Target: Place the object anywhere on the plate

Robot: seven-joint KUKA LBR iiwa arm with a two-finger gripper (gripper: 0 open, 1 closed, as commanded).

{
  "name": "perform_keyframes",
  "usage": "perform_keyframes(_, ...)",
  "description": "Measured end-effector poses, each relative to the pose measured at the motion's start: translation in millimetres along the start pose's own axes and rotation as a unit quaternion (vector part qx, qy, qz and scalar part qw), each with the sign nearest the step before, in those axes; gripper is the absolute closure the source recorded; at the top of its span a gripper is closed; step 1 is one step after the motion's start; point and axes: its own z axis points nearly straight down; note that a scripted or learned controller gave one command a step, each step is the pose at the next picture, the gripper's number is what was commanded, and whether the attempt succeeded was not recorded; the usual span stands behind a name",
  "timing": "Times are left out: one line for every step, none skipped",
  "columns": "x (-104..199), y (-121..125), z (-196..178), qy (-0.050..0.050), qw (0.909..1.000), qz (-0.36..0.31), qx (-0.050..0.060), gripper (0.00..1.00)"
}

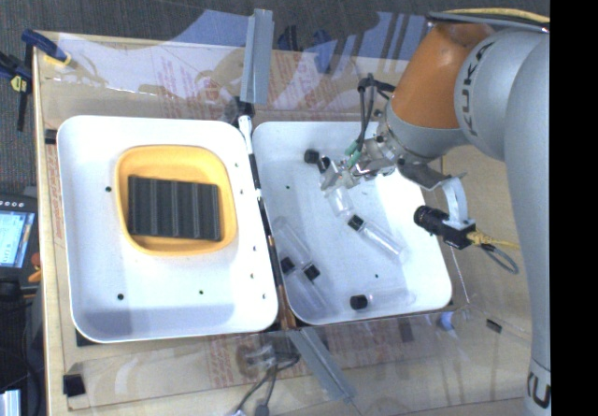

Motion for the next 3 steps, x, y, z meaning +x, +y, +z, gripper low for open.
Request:
perform_keyframes(49,10,-41,0.000,0.9987,-0.050,-0.001,1.00)
perform_keyframes(94,49,-24,0.000,0.9958,-0.091,-0.001,1.00)
perform_keyframes(113,74,6,0.001,0.9829,-0.184,0.000,1.00)
